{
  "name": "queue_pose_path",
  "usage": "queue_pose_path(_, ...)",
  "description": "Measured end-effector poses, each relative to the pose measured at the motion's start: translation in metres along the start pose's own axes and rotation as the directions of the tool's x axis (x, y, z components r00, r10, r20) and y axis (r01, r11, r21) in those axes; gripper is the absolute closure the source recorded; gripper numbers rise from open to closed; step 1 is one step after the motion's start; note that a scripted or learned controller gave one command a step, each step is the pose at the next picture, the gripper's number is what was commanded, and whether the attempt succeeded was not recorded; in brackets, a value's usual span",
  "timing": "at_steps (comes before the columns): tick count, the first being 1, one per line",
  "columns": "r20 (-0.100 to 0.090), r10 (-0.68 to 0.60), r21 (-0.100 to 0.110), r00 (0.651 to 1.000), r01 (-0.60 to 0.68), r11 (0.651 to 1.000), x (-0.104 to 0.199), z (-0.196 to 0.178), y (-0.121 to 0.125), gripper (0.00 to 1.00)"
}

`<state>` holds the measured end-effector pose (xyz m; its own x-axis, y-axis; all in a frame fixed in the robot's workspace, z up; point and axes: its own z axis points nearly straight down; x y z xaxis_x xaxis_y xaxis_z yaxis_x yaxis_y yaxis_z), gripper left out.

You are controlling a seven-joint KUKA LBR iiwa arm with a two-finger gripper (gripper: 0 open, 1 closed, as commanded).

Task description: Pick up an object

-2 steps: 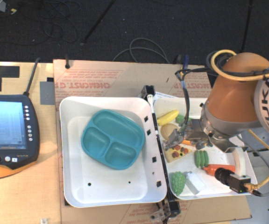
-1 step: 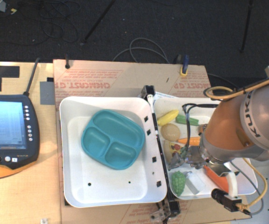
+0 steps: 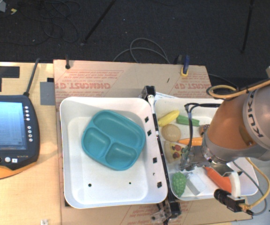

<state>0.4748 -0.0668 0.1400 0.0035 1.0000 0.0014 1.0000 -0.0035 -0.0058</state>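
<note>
- The gripper [image 3: 187, 164] is seen low inside the right bin [image 3: 252, 187], below the arm's orange band [image 3: 228, 125]; whether anything is held cannot be told, since the tips are lost in dark clutter.
- Just below it, a green knobbly object [image 3: 179, 183] is lying near the bin's front left corner, apparently the nearest candidate.
- An orange carrot-like piece [image 3: 218, 179] is lying just right of the gripper, toward the front edge.
- Toward the back left corner, a yellow banana-like piece [image 3: 168, 117], a green stick [image 3: 187, 121] and a tan round item [image 3: 171, 133] are crowded together.
- A teal divided plate [image 3: 113, 139] is resting mid-floor in the left bin [image 3: 74, 172].
- Risk is judged high: with things packed so near, a neighbour could be nudged or a closing could land between objects.
- Much of the right bin's floor is hidden under the wrist.
</note>
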Motion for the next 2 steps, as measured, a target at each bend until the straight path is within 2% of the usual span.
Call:
queue_pose_path(1, -0.002, -0.01, -0.007, 1.0, 0.01, 1.0, 0.063, -0.05, 0.001, 1.0)
queue_pose_path(2, 0.001, -0.005, -0.007, 1.0, 0.005, 1.0, 0.076, -0.048, 0.079, 1.0)
